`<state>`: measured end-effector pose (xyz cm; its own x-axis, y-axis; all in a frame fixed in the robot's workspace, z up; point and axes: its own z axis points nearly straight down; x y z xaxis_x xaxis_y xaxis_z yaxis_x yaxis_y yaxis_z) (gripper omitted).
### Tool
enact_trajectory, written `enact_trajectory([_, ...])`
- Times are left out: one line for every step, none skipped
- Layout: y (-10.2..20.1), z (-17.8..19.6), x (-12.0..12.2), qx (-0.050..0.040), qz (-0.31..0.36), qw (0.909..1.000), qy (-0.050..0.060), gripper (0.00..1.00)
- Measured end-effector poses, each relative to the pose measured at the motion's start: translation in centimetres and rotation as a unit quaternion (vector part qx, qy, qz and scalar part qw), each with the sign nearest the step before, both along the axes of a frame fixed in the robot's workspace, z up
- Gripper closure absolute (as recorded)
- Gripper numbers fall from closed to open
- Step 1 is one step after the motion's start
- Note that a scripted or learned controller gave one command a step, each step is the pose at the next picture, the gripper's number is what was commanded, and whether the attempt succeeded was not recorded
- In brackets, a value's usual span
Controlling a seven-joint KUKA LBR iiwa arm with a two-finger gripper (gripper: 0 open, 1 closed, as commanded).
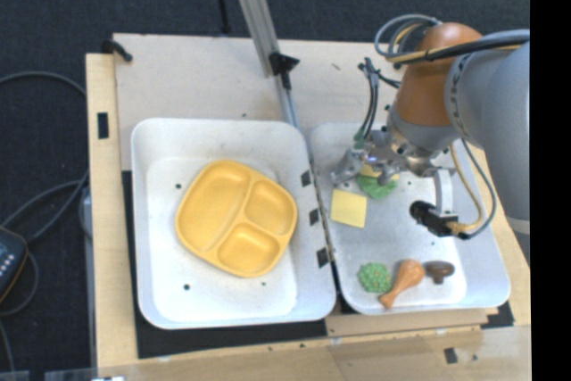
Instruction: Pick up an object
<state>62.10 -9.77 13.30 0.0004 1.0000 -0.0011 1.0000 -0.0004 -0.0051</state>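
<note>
The right bin (464, 281) holds a yellow cheese slice (349, 210), a green leafy piece (376, 185), a green broccoli floret (374, 276), a tan drumstick (402, 279) and a small brown mushroom (438, 270). My gripper (375, 165) hangs at the bin's far left part, directly over the green leafy piece and just right of the cheese slice. The wrist covers most of the leafy piece.
The left bin (161, 147) bears a yellow divided plate (235, 217). A slanted metal pole (254, 4) rises behind the bins. The grey arm (486, 111) with its orange band (433, 76) and cables spans the right bin's far side. A black fitting (428, 216) sits mid-bin.
</note>
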Motion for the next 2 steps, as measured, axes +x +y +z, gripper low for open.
enact_trajectory([-0.1,-3.3,0.0,-0.0003,-0.001,1.0,-0.002,0.0])
enact_trajectory([-0.2,-2.0,0.1,0.0,-0.003,1.0,-0.005,1.0])
